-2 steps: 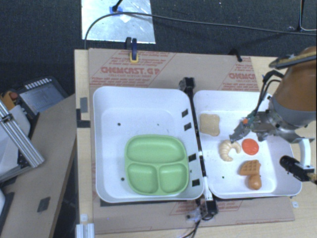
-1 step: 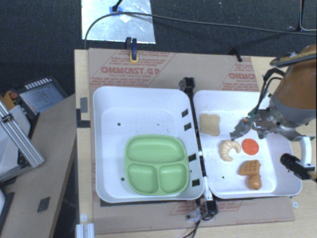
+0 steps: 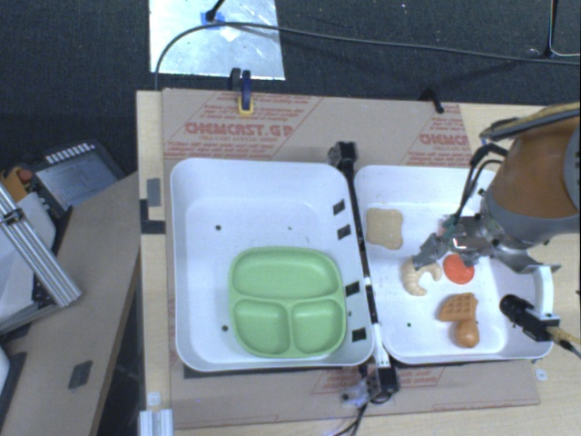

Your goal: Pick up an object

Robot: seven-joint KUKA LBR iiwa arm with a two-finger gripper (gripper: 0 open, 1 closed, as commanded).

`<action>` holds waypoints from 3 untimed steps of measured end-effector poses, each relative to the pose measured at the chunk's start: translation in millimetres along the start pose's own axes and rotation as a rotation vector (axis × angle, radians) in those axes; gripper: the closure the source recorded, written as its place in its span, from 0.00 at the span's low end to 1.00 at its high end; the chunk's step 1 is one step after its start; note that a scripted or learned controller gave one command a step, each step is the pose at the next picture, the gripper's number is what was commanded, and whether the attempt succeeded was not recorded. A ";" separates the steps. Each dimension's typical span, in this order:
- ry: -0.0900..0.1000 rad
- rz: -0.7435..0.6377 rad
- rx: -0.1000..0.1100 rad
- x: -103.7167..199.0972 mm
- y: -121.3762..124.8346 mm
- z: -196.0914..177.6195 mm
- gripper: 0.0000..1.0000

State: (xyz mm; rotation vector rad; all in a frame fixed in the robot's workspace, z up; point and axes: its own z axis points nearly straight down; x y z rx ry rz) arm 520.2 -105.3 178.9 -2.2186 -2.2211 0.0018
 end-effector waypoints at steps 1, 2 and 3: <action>0.000 0.000 0.002 0.5 -5.0 62.0 0.00; 0.000 0.000 -0.001 0.9 -4.7 95.9 0.00; -0.001 -0.001 -0.004 0.4 -3.8 83.9 1.00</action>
